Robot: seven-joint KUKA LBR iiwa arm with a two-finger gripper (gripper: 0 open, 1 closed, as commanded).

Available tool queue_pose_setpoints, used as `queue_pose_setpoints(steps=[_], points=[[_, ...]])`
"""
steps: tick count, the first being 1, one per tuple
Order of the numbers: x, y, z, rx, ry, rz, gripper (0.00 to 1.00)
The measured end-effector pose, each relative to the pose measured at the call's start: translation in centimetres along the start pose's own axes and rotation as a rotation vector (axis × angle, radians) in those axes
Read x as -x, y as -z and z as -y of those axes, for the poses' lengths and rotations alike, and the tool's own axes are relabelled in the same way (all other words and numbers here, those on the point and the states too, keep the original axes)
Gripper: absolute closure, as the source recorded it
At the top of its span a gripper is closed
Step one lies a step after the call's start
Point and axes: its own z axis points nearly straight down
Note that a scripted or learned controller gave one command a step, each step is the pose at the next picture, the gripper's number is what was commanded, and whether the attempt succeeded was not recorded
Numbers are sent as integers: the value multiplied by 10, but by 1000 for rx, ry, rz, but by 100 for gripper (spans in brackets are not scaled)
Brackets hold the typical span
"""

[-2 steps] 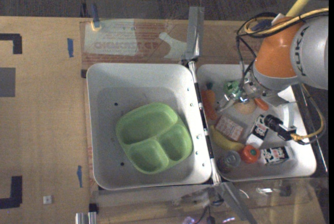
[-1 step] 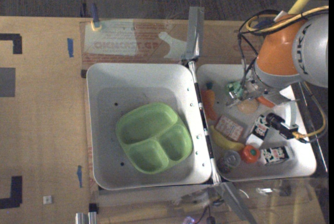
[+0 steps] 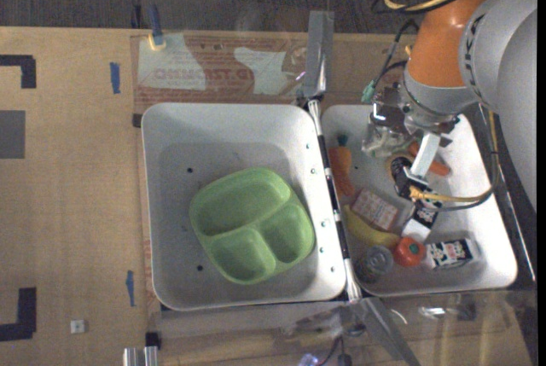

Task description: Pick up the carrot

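Carrot (image 3: 342, 171) lies in right bin (image 3: 499, 270), against its left wall, far end. Gripper (image 3: 386, 136) hovers just right of carrot; fingers' opening cannot tell. Green divided plate (image 3: 252, 224) in left bin (image 3: 171, 142).

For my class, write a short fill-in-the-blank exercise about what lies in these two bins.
1. The green divided plate lies in the ____ bin.
2. The carrot lies in the right bin, against its ____ wall.
3. The arm's band above the wrist is coloured ____.

Missing words: left; left; orange
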Motion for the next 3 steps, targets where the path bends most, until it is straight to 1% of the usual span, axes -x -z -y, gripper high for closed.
queue_pose_setpoints(steps=[1,2,3], points=[[0,0,0,-1,0,0,0],[56,-99,3,4,53,-1,0],[55,-87,1,7,53,-2,100]])
